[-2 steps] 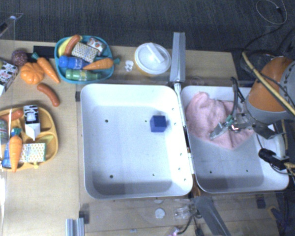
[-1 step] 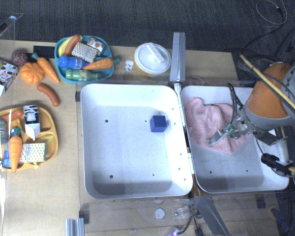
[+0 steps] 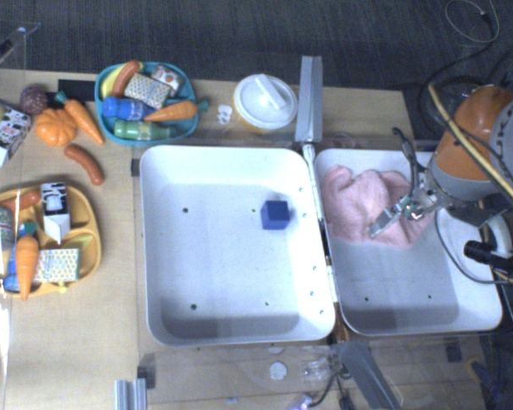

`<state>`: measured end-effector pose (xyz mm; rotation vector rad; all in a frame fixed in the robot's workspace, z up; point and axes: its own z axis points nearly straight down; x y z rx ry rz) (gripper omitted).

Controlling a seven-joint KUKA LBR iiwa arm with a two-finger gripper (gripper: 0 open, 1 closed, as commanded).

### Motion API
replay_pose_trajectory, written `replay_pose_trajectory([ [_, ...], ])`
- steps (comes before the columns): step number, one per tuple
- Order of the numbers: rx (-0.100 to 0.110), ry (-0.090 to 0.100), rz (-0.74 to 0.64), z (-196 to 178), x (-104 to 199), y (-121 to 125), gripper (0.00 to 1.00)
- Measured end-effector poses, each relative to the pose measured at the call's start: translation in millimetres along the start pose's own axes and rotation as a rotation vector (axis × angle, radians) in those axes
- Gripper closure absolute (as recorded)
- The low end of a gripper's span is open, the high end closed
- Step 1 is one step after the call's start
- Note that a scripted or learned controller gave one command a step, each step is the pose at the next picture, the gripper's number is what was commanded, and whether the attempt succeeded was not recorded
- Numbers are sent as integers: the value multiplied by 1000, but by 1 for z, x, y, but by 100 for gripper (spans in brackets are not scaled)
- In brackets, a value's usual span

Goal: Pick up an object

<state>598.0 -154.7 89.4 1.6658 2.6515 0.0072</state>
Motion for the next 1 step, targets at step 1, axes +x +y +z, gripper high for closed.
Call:
replay_pose_trajectory([
  [1,-6,-5,-2,-12,-1,3,100],
])
